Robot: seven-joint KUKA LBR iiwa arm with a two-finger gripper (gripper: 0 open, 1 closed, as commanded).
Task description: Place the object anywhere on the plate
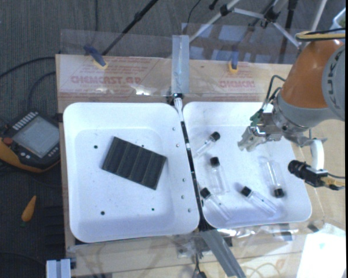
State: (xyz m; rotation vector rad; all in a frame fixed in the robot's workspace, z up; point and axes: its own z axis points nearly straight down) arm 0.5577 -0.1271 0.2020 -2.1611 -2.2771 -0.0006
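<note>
Gripper (250,139) fingertips blurred above vials (238,175)

Two white bins sit side by side on the table: a left bin (81,213) and a right bin (232,112). One dark ridged plate (133,162) lies in the left bin. Five clear vials with black caps lie in the right bin: at 11 o'clock (206,143), centre (217,172), 7 o'clock (213,203), 5 o'clock (255,198) and 3 o'clock (272,177)
</note>
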